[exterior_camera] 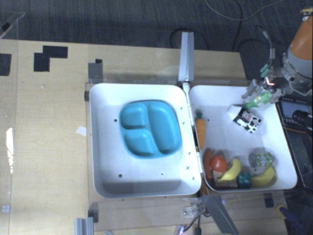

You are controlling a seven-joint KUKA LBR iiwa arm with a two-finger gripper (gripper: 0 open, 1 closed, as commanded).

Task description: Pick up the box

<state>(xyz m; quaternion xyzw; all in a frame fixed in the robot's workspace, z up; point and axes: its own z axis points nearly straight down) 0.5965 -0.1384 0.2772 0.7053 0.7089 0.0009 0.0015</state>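
1. Box [247, 119] – small, black and white, lying tilted in the upper part of the right bin [281, 131], apart from the other items.
2. Left bin [98, 131] holds a blue plate [149, 129] with three compartments, sitting near its middle.
3. Against the right bin's left wall lies a carrot [200, 130], lengthwise, green end up.
4. Along the bin's lower edge sits a cluster: a red fruit [218, 163], a banana [233, 170] touching it, a teal item [243, 180] just beside the banana, then a second banana [264, 178].
5. A can [260, 158] with a pale top rests just above the second banana.
6. Gripper [258, 98] hangs over the bin's upper right part, just above and to the right of the box – whether they touch is unclear. I cannot tell whether it is open or closed; something greenish shows at its tip.
7. Arm [301, 43] enters from the right, orange band showing near the edge.
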